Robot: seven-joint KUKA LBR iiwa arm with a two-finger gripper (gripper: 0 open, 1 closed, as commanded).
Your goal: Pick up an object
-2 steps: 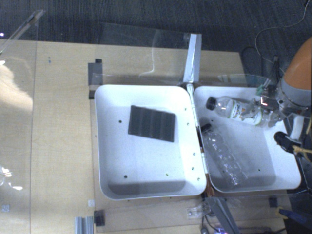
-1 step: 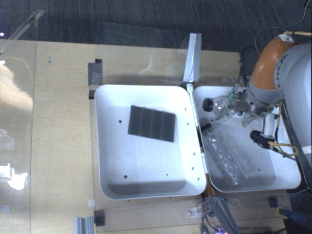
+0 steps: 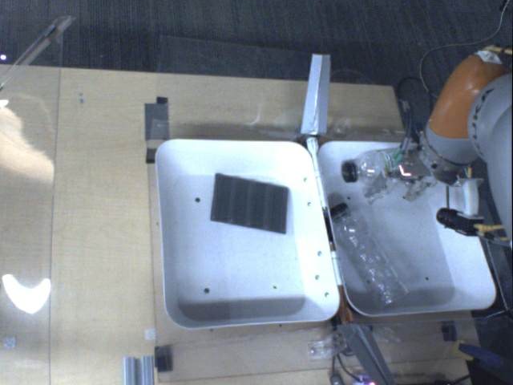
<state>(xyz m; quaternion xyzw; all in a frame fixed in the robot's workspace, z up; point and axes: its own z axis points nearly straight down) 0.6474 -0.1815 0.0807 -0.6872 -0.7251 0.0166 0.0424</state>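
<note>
Clear bottle [image 3: 365, 251] diagonal, cap [image 3: 337, 210] toward upper-left.

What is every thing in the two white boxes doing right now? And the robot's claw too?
Dark ribbed pad: lying flat in the left bin, untouched.
Clear bottle: on its side at the back of the right bin, black cap pointing left, at the claw.
Second clear bottle: lying down in the right bin, capped.
Claw: low over the first bottle.
</note>
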